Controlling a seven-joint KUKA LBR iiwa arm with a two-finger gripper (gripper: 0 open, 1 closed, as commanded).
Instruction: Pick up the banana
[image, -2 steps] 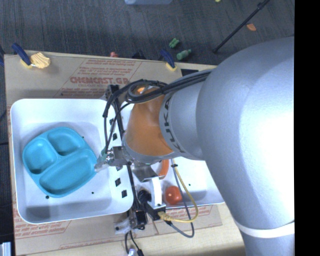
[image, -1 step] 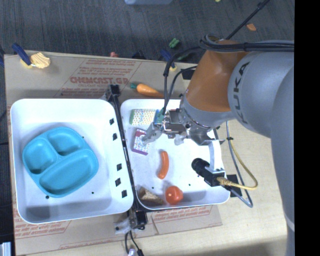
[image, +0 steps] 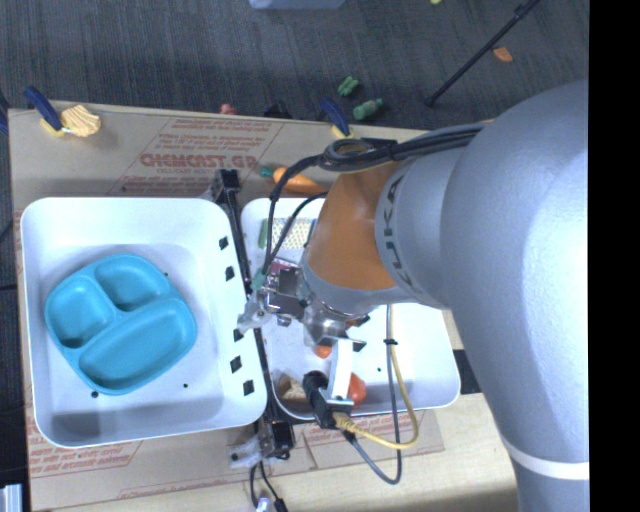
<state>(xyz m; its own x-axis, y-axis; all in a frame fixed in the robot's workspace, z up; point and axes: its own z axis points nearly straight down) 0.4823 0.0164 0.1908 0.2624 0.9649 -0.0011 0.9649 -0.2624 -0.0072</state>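
My gripper (image: 322, 352) reaches down into the right bin (image: 430, 370), near its front left part. The arm's wrist and orange band (image: 345, 240) cover most of that bin from above. Right by the gripper lie a small orange-red piece (image: 322, 350), a red and white object (image: 352, 388) and a brown object (image: 286, 384) at the bin's front rim. I cannot pick out a yellow banana shape among the parts of the bin left uncovered.
The left bin (image: 60, 400) holds a blue divided plate (image: 120, 320). An orange object (image: 300, 183) sits at the right bin's back rim, and a green strip (image: 265, 232) lies inside near its back left. Yellow and grey cables (image: 385, 435) hang over the front rim.
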